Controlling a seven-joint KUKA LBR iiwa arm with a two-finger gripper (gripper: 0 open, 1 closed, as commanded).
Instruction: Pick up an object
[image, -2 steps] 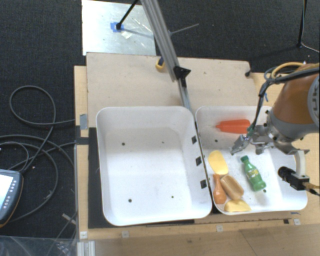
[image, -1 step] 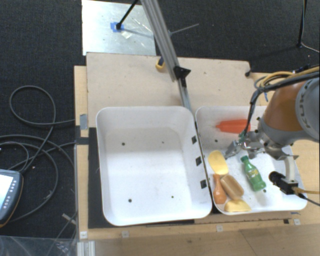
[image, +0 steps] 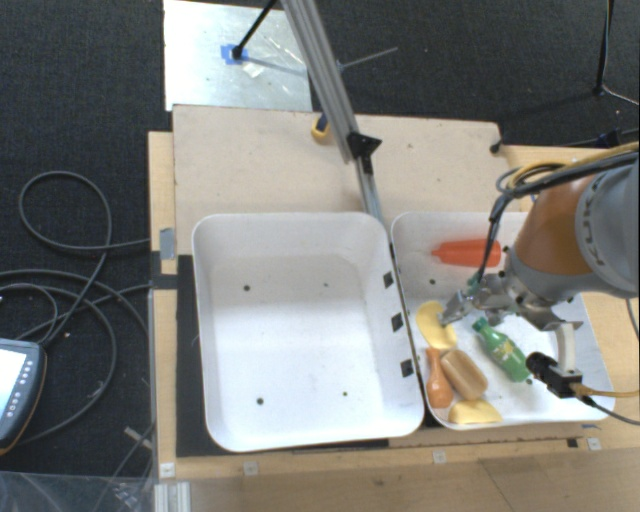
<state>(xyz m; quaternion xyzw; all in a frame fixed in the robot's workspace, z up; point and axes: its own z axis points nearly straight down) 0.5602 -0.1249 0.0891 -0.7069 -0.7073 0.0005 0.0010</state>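
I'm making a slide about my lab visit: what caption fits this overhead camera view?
Grey-and-orange arm's end effector poised over the right bin beside a green bottle among toy foods.

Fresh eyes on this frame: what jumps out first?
The grey and orange arm reaching in from the right, its gripper low over the right bin. That bin holds a cluster of toy food: an orange carrot at the back, a green bottle mid-bin, and a hot dog bun with yellow pieces near the front. The left bin beside it is a stark white contrast.
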